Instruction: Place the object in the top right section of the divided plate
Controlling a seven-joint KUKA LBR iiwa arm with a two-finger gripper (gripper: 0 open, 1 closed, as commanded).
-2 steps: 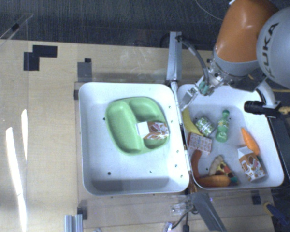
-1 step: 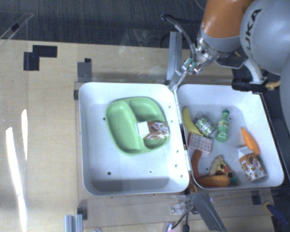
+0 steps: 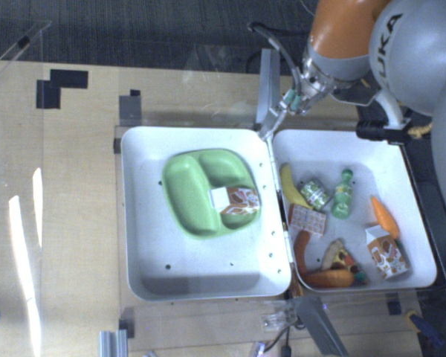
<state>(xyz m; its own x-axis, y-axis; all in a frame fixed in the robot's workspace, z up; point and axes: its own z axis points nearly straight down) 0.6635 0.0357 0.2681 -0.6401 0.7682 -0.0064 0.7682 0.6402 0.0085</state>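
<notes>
Resting in green divided plate [image 3: 201, 199]: small carton [image 3: 236, 202], well apart from tool [image 3: 294, 101]; tool state unclear.

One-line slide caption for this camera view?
Small carton lies in the green divided plate in the left bin; toy food fills the right bin; arm raised behind.

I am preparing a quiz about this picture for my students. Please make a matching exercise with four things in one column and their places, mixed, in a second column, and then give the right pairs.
Things:
1. green divided plate
2. small carton
3. banana
4. carrot

Places:
A. right bin, beside the left wall
B. on the plate, at its right side
C. left bin, on the floor
D. right bin, toward the right wall

Right pairs: 1-C, 2-B, 3-A, 4-D
</notes>
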